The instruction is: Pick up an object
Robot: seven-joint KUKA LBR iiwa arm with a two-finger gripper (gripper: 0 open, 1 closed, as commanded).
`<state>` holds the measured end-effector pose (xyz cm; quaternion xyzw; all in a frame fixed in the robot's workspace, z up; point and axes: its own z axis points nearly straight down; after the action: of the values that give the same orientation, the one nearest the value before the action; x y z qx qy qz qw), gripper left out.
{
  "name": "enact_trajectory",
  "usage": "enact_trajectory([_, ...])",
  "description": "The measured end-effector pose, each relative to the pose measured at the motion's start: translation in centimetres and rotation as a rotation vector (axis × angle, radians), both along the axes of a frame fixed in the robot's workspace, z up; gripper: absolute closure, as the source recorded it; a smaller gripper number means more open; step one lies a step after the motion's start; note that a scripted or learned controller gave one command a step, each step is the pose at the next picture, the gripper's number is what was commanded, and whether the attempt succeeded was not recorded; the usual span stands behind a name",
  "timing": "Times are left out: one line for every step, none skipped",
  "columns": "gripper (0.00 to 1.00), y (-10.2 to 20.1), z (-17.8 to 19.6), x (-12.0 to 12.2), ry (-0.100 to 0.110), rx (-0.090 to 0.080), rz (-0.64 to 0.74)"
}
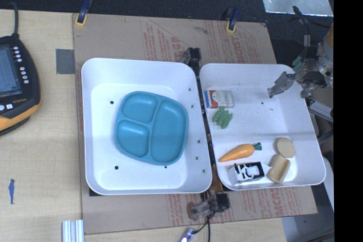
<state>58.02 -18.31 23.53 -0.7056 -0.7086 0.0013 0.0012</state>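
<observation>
Our hand [282, 85] sits at the upper right corner of the right bin [258, 73], coming in from the right edge of the view, and we cannot tell its state from this slanted view. Nothing is visibly held by it; the bin floor just below and to the left of it is bare white.

The things we could take all lie well apart from the hand. Nearest, toward the bin's left wall, is a small red-and-white carton [219, 98], with a green leafy piece [222, 118] just below it. Along the bin's lower edge lie a toy carrot [240, 151], a black-and-white packet [248, 172] just under the carrot, and two tan rounded pieces [281, 159] close together at the lower right, one of them near the packet. The left bin [99, 79] carries a blue divided plate [151, 127] in its middle.

As we judge it, the task is at its start: no target has been reached. The risks from here come from crowding and walls. The carrot, packet and tan pieces lie so close that a descent on one could nudge another or close on two. The packet lies flat and may give nothing to pinch. The carton and green piece sit near the wall between the bins, which could foul the hand. The plate looks too wide and low to grasp.
</observation>
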Motion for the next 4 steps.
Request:
enact_trajectory([0.0, 5.4, -7.3, -4.3, 0.001, 0.0, 0.002])
enact_trajectory([0.0, 8.0, -14.4, -8.2, 0.001, 0.0, 0.001])
enact_trajectory([0.0, 8.0, -14.4, -10.4, 0.001, 0.001, 0.001])
enact_trajectory([1.0, 7.9, -13.3, -10.2, -0.003, 0.0, 0.004])
